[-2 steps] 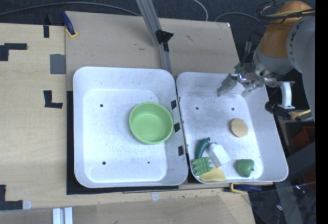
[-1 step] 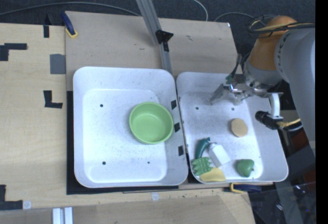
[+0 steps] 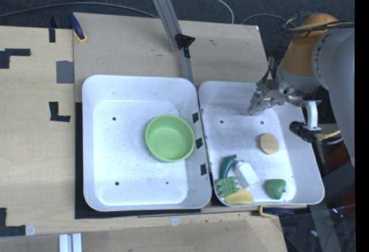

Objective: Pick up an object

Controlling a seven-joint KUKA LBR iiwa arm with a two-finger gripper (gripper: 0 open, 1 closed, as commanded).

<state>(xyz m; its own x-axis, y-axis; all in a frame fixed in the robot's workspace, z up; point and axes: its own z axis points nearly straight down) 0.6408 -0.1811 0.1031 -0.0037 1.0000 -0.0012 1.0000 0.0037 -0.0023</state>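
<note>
My gripper (image 3: 257, 105) hangs over the far part of the right bin (image 3: 230, 98), its fingers pointing down toward the bin floor with nothing visible between them. A tan round piece (image 3: 268, 143) lies on the floor of that bin, nearer the front than the gripper. Along the front edge sit a green lump (image 3: 276, 188), a white block (image 3: 247, 175), a teal-handled green brush (image 3: 227, 177) and a yellow piece (image 3: 241, 197). A green bowl (image 3: 169, 138) rests in the left bin (image 3: 104, 101).
A grey metal pole (image 3: 167, 11) slants across the bench behind the bins. The arm's orange band (image 3: 302, 43) and grey body stand at the right. Cables lie on the dark floor beyond the bench.
</note>
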